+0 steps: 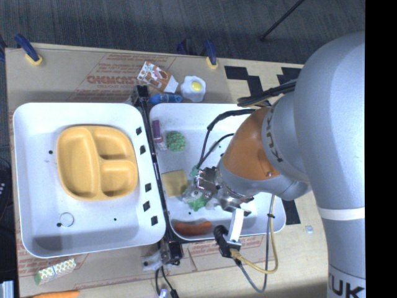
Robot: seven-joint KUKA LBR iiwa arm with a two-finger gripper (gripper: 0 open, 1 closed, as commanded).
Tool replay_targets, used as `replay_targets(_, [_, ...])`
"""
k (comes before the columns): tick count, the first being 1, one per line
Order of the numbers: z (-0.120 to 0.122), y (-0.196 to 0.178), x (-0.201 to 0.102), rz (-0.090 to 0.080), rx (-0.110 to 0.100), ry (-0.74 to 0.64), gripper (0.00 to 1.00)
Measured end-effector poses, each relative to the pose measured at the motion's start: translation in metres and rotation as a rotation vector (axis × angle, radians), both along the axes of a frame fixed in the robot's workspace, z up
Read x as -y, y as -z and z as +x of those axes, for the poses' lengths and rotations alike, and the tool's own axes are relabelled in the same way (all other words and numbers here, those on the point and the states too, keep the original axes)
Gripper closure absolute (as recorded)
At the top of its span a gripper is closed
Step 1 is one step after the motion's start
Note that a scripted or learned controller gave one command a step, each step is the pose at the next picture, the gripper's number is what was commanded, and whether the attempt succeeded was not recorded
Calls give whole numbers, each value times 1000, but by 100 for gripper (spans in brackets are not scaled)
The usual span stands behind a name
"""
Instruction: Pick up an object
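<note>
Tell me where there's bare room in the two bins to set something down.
Left bin: bare floor below the yellow divided tray. Right bin: a bare strip along the top wall, above the green ball. Crowded near the tool and sausage.

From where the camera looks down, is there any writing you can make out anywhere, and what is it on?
"KU", large white letters cut off by the frame edge, on the grey arm at lower right.
Red printed lettering on the cardboard sheet above the left bin: too blurred to read.
Print on the small snack packet beside it: too small to read.
</note>
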State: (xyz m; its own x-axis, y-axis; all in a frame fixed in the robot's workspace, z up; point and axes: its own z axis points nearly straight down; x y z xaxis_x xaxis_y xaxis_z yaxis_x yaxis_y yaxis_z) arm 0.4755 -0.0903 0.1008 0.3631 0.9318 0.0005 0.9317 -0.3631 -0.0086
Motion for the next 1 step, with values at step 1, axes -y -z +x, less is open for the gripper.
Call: replay_targets(1, [60, -91, -12, -2, 6, -290, 100])
